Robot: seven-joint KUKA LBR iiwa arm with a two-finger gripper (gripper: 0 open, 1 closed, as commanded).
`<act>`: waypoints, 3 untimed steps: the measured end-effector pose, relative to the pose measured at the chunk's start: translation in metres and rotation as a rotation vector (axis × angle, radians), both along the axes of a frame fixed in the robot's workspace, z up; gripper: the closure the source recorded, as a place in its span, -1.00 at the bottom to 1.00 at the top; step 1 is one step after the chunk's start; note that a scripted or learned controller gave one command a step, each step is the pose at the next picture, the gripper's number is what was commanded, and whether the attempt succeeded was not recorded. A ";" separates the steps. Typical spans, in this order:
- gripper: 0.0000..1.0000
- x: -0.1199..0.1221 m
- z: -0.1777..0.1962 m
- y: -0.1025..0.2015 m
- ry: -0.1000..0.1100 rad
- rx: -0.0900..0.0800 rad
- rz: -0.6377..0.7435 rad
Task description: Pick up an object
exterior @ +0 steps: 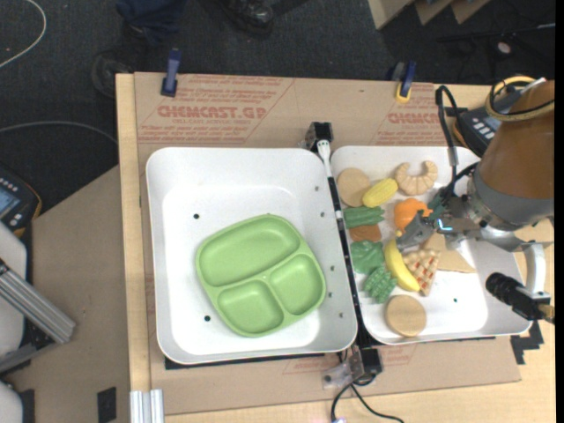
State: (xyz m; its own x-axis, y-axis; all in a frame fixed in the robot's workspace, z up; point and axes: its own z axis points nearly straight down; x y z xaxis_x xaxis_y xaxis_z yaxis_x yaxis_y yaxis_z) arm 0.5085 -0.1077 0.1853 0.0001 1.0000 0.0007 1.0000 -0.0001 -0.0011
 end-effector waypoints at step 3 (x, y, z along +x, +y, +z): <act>1.00 -0.028 0.004 0.079 -0.010 0.001 0.008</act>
